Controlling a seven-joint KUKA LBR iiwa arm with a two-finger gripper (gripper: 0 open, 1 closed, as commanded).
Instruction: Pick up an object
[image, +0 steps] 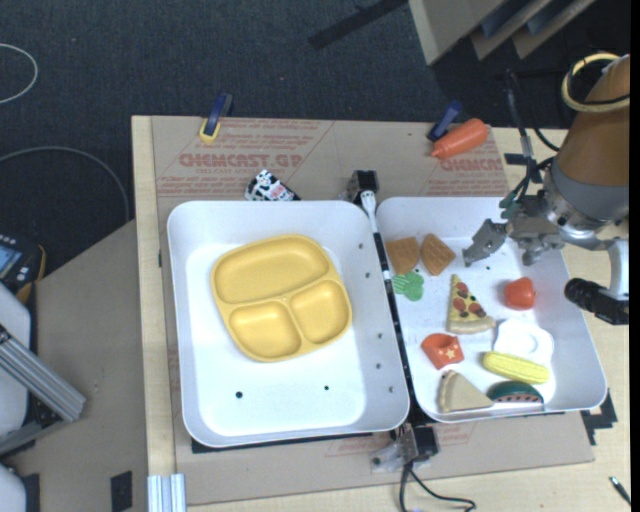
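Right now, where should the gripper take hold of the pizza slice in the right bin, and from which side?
Probably across the pizza slice's wide crust end, coming straight down from above. It lies flat on the right bin floor, tip pointing away from the camera, so its long side edges are the parts offered. The corn and red piece sit close below, leaving the upper end freer.
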